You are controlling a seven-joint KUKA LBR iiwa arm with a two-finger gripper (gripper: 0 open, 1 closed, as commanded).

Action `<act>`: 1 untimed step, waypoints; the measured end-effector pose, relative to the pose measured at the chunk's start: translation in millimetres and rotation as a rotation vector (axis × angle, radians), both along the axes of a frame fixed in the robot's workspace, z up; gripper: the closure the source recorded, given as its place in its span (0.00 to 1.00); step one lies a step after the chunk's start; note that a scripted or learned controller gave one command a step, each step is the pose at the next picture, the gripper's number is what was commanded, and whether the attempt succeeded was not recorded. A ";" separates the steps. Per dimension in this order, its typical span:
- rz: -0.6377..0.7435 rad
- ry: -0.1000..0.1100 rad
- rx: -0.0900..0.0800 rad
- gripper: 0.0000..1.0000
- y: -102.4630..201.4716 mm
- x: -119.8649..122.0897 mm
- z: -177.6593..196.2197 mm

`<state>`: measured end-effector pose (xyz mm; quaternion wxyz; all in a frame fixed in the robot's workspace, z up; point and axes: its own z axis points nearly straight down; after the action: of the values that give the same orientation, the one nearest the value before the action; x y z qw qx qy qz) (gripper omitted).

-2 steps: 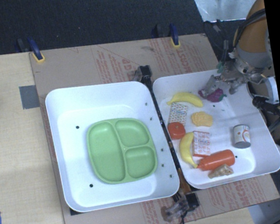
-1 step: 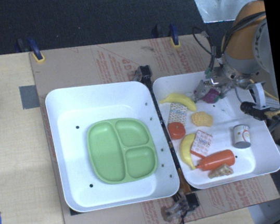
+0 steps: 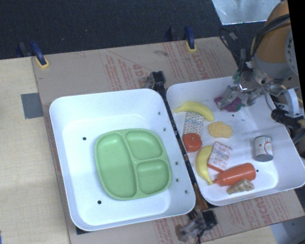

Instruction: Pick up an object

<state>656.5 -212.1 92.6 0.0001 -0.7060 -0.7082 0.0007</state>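
My gripper is low over the back of the right bin, reaching in from the right. A small dark purple object lies right at its tip, partly hidden by it; whether it is gripped cannot be made out. To the left of the gripper lies a yellow banana. Further forward are a yellow ridged piece, a red tomato and a small can.
The right bin also holds a second banana, two small packets, a red-orange bottle and a wedge-shaped piece. A green divided plate lies in the left bin.
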 end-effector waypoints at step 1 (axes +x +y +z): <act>0.004 0.003 0.001 0.00 55.6 -0.1 -0.5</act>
<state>656.4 -156.6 92.1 0.0017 -0.7047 -0.7095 0.0016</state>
